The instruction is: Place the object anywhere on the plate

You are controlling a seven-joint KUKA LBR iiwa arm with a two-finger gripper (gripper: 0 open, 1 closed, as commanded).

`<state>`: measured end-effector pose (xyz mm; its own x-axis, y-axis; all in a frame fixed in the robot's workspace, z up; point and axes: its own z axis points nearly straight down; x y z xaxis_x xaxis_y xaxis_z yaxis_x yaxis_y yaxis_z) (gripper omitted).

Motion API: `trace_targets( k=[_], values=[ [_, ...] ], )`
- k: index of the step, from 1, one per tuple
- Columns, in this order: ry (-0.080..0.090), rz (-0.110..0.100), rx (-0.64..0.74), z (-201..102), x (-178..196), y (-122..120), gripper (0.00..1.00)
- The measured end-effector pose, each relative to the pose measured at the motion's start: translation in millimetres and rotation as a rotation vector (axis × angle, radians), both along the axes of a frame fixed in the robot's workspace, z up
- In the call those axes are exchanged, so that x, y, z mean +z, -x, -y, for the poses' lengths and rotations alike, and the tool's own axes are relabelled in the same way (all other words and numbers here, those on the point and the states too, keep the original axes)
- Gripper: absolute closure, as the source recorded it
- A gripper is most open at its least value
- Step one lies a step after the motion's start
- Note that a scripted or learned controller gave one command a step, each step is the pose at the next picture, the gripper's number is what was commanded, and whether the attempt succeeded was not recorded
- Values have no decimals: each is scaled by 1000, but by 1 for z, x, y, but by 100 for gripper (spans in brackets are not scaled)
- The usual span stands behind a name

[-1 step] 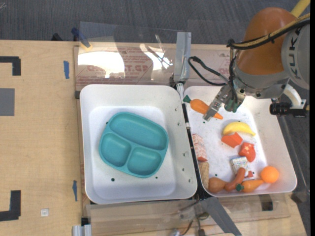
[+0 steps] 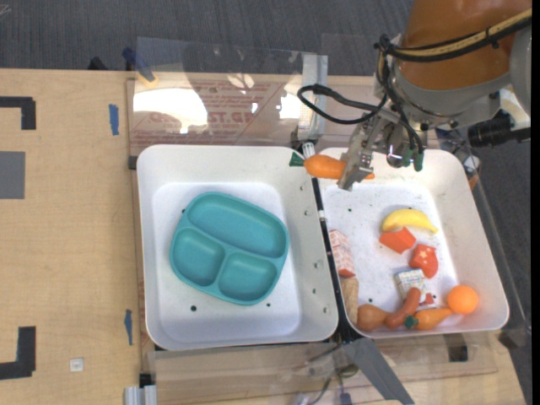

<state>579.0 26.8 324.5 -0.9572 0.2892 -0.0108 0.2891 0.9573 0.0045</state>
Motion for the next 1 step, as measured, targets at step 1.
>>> trace_targets(
  k=[1],
  values=[
    [2, -10, 286, -41, -75, 33, 100]
  ],
)
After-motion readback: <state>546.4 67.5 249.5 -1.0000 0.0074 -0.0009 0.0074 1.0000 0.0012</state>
